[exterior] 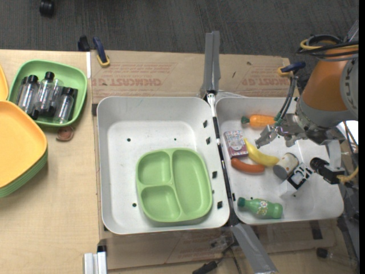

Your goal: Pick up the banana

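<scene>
The yellow banana (261, 156) lies in the right bin (319, 210), near its middle left, curving from beside a pink packet down toward a grey cylinder. My gripper (278, 137) hangs just above and to the right of the banana's upper end. It is open, with nothing between its fingers. The arm's orange band (325, 87) rises behind it at the right.
Around the banana lie a red sausage (248, 165), a pink packet (235, 141), a carrot (259, 120), a grey cylinder (286, 165), a black-and-white piece (297, 177) and a green bottle (260, 208). The left bin (114, 153) holds a green divided plate (174, 184).
</scene>
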`<state>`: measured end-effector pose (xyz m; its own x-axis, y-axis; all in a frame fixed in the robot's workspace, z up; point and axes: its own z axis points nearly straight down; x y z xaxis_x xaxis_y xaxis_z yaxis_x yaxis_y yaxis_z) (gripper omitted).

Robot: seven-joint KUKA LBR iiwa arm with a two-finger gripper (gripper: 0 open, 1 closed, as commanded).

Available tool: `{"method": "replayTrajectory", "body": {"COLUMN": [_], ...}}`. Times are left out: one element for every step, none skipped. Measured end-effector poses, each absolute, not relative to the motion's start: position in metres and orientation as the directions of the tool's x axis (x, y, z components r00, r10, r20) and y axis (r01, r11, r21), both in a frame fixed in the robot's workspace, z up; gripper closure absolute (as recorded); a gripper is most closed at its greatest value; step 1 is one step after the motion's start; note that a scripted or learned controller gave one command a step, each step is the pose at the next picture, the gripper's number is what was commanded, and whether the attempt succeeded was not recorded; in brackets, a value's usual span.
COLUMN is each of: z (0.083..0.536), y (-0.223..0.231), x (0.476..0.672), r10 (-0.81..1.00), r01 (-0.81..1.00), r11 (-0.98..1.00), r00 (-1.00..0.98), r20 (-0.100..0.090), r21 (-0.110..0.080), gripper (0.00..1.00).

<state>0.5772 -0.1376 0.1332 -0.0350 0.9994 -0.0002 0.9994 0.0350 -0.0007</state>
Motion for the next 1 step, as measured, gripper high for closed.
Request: {"method": "replayTrajectory", "body": {"z": [0.0903], "y": [-0.1183], "x": [0.5265], "r10": [0.998], "r01": [0.998], "r11": [0.070], "r00": [-0.070], "r20": [0.001], "r21": [-0.004], "gripper": [0.00]}}
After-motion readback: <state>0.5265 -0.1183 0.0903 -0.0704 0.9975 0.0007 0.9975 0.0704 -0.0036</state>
